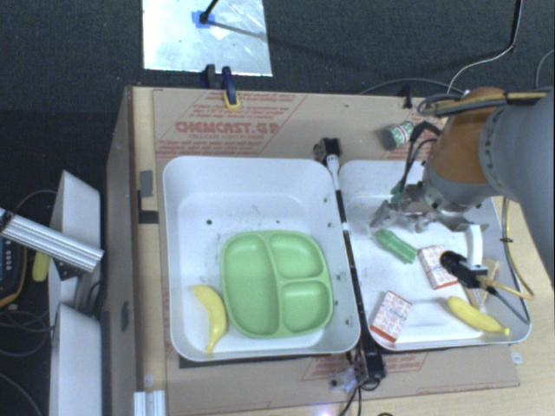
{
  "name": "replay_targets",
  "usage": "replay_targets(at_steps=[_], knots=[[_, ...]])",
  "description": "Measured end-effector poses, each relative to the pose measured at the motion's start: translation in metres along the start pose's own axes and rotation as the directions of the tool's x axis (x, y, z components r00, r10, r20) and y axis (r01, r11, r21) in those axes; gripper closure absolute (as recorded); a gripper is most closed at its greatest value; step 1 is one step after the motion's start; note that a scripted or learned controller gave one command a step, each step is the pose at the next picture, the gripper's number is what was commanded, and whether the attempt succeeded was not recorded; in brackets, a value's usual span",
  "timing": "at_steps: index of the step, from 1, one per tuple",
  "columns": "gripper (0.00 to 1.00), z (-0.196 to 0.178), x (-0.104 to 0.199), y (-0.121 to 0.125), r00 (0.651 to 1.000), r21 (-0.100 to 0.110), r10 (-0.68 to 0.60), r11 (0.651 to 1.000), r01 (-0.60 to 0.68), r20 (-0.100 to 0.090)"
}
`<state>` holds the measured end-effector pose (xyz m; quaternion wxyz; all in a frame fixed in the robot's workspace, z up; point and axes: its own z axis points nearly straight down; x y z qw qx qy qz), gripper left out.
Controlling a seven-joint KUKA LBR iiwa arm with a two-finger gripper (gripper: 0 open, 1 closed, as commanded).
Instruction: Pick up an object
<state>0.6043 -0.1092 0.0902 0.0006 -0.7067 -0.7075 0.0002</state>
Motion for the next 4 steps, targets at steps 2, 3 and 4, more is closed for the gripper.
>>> replay_targets(at_steps=[2, 3, 4], knots=[[1.0, -0.005, 0.017, -0.022, 1.0, -0.004, 0.0, 1.0, 0.0, 0.0], [0.0, -0.004, 0.017, -0.022, 1.0, -0.004, -0.001, 1.0, 0.001, 0.0], [0.0, 0.006, 0.025, -0.07, 1.0, -0.001, 0.0, 1.0, 0.0, 0.0]])
